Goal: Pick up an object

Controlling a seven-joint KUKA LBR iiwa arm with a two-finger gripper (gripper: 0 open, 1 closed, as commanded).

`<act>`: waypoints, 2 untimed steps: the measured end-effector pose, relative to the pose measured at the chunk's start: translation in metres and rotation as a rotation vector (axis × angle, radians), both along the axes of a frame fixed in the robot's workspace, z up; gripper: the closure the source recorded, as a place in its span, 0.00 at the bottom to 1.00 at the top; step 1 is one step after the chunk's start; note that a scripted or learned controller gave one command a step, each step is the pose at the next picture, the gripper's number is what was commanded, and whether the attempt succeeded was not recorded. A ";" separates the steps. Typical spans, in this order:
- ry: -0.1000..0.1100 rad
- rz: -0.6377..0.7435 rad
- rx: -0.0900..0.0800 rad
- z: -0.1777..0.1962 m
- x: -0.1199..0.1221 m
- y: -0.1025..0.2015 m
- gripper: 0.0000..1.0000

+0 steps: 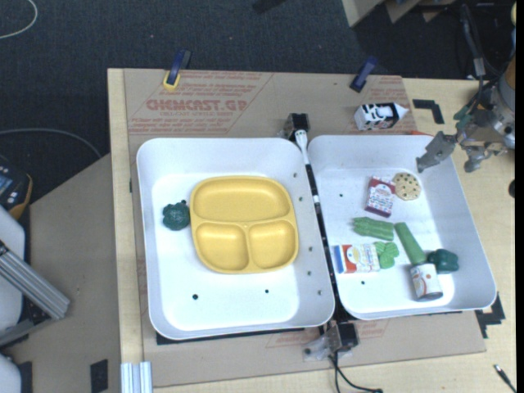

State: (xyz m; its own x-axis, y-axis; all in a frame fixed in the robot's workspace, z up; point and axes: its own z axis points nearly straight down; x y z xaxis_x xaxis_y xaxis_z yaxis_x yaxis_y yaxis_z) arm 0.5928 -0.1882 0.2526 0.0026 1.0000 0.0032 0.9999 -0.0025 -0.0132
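1. Grey jaws (449, 148) hover over the right bin's (479, 244) far rim; whether they are spread or closed, I cannot tell.
2. Nearest target: the cookie (405, 186), just below-left of the jaws, beside the red packet (380, 196).
3. Likely light, rigid and flat; pinch across its edges.

Both white bins (155, 219) look like smooth moulded plastic with a faint sheen; the yellow divided tray (244, 223) at the left bin's centre is glossy plastic; the green toy (175, 215) at its nine o'clock looks matt and bumpy; the bench board (246, 97) reads as matt brown cardboard, printed in red; the gripper (454, 150), at the right bin's two o'clock, appears dull grey metal.
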 end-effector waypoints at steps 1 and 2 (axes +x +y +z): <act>-0.012 0.003 -0.003 0.007 0.002 0.000 0.00; -0.008 0.003 -0.002 -0.037 0.008 0.001 0.00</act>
State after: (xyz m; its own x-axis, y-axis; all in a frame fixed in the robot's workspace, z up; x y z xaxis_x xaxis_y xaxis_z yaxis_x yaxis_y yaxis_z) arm 0.6011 -0.1870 0.2152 -0.0007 1.0000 0.0013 1.0000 0.0007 -0.0050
